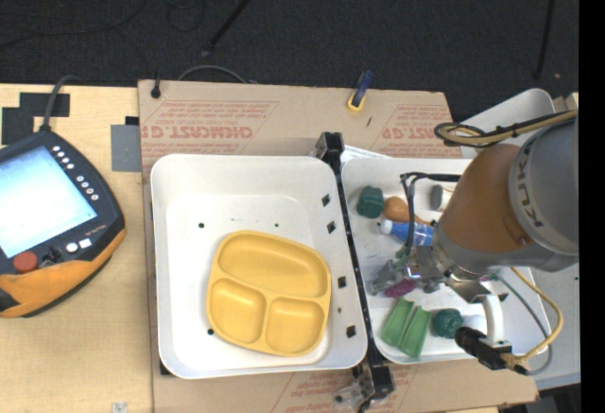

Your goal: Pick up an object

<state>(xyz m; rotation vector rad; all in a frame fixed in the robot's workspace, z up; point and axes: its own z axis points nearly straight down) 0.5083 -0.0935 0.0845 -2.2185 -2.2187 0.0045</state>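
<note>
The right bin [364, 345] holds several small objects. A dark green piece [369, 203] and an orange one [398, 210] lie at its far left, with a blue and white tube [406, 231] just below them. A green block [406, 327] and a teal round piece [446, 321] rest near the front edge. My gripper [409, 273] is low in the middle of this bin, over a grey piece [382, 282] and a magenta piece [401, 289]. The arm's wrist hides most of it.
The left bin [180, 213] holds a yellow compartment plate [269, 293]. A black divider [342, 241] runs between the bins. A tablet controller [47, 213] lies on the bench at the left. Cables [529, 307] trail by the right bin's edge.
</note>
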